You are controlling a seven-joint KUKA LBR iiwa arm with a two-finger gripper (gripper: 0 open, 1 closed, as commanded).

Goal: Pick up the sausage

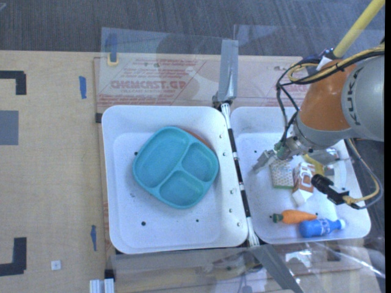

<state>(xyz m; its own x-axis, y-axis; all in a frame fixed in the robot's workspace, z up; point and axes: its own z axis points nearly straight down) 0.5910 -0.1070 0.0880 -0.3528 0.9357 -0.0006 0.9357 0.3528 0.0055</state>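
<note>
A: Hand (267, 159) low in right bin (263, 118), nr its left wall, fingers apart, nothing btwn them.

B: Sausage?

A: Can't ID it for sure; small items cluster mid-bin by waffle (281, 174). Carrot (295, 217), blue bottle (320, 227) along front edge. Teal plate (176, 167) in left bin (122, 182), prob. the drop spot.

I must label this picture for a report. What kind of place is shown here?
Most likely a robotics lab test bench, not a kitchen. A grey and orange arm reaches over two white bins on a taped wooden bench, and the items are toys: a teal divided plate, a carrot.
</note>
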